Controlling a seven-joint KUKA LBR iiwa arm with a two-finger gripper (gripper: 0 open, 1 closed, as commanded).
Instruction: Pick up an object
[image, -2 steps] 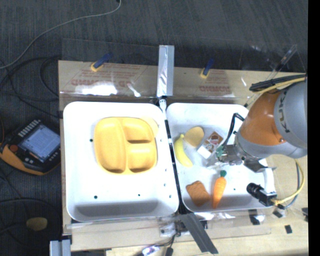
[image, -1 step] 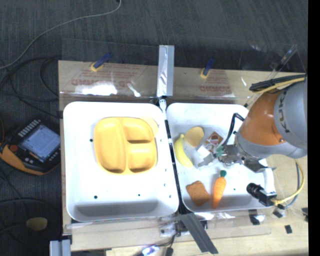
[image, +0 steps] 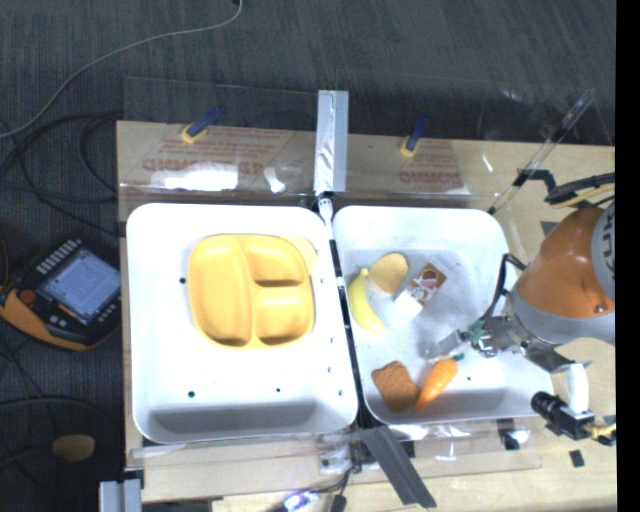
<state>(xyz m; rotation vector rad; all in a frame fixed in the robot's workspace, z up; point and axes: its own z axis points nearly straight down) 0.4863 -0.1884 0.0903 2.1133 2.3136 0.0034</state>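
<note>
Orange is catching the eye twice in the right bin (image: 495, 232): the arm's band at the right edge, and the carrot (image: 437, 379) lying near the bin's front wall. The gripper (image: 462, 342) is hanging low over the bin floor just above and to the right of the carrot's thick end, and whether its tips are apart or together I cannot tell, since they are blurring into the white floor. The carrot's long axis is running on a slant, from lower left up to upper right, with the upper end pointing toward the gripper. A brown cracker (image: 394, 385) is sitting just beside the carrot on its left, nearly touching. Further back a banana (image: 364, 303), a small white box (image: 418, 291) and a yellow lump are clustering together. In the left bin a yellow divided tray (image: 252, 288) is resting.
</note>
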